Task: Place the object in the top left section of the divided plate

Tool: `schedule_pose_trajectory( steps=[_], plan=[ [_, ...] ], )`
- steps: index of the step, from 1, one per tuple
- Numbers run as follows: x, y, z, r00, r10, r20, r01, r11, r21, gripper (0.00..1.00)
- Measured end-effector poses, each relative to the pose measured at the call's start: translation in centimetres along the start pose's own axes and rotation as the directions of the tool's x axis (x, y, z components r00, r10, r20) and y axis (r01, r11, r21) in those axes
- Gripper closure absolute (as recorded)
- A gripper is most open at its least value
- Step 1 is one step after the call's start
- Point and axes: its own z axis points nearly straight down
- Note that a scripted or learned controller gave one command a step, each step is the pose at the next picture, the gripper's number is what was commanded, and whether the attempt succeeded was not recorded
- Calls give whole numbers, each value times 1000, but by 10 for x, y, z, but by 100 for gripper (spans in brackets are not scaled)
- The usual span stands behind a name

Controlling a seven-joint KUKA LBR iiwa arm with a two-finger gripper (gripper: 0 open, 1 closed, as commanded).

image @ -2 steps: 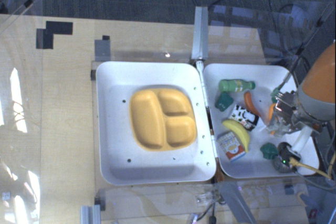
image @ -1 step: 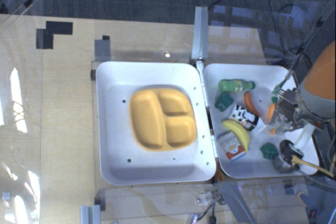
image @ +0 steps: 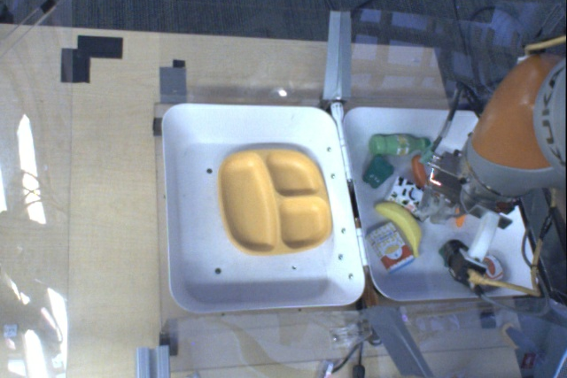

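A yellow divided plate point(image: 224, 195) lies in the middle of the left bin point(image: 190, 266), with one long compartment on its left and two smaller ones on its right, all bare. My gripper point(image: 433, 204) hangs low over the right bin point(image: 425, 279), just right of a banana point(image: 400, 222) and beside a black-and-white spotted object point(image: 406, 189). An orange-red object point(image: 419, 165) lies just above the gripper. Nothing is visibly held.
The right bin also holds a green bottle point(image: 397, 143) at the back, a dark green cup point(image: 378, 171) and a small printed carton point(image: 391, 245) near the front. A metal rail point(image: 337, 57) runs between the bins at the back.
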Motion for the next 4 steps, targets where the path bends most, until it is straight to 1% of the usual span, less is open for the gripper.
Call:
schedule_pose_trajectory(
  steps=[1,2,3,4],
  plan=[
    [-59,20,-15,940,341,1,-341,940,-1,100],
    [-55,65,63,819,574,2,-574,819,0,100],
    [5,49,10,607,795,-1,-795,607,-1,100],
    [94,39,16,607,794,0,-794,607,1,100]
  ],
)
